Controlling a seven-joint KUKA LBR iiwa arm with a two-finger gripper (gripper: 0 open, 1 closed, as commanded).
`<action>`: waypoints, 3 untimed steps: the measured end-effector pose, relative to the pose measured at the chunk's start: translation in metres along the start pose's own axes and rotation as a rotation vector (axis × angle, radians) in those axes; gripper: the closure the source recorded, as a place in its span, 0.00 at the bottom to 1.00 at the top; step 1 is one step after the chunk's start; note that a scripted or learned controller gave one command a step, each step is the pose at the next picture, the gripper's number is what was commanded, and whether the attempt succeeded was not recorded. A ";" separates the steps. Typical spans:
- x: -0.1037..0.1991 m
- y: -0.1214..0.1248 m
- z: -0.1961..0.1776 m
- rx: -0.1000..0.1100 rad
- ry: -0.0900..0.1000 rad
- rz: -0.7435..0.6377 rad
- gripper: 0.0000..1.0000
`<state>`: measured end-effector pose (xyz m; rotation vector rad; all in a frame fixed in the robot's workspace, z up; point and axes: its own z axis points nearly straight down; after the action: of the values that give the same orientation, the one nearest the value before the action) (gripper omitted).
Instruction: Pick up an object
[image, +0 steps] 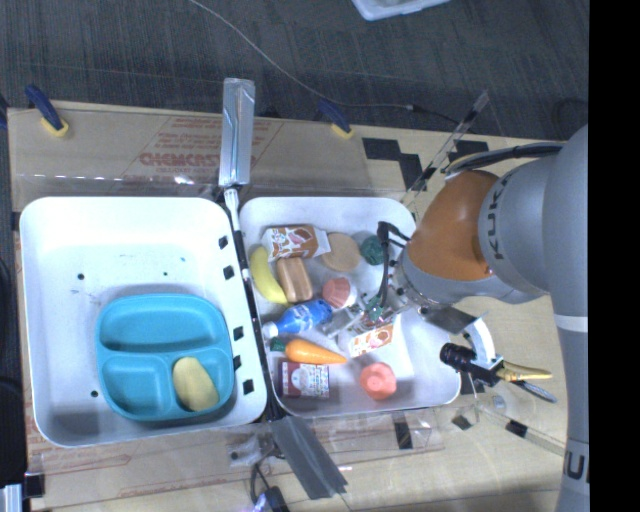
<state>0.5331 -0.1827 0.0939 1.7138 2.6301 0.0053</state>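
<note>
The gripper (378, 305) sits low in the right bin (432, 385) among toy foods, beside a carton (372, 338). Finger state cannot be determined. No object is lifted; grasp and lift remain.

The right bin (425, 385) is crowded with toy food through its left and middle. In the left bin (60, 300), bare floor surrounds the blue tray (140, 345).
</note>
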 end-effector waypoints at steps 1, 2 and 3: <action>0.057 0.001 -0.033 0.004 0.002 -0.164 0.00; 0.042 -0.038 -0.005 -0.010 -0.006 0.554 0.00; 0.084 -0.008 -0.124 -0.002 -0.002 0.360 0.00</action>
<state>0.4913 -0.1092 0.2181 2.1561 2.2788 0.0078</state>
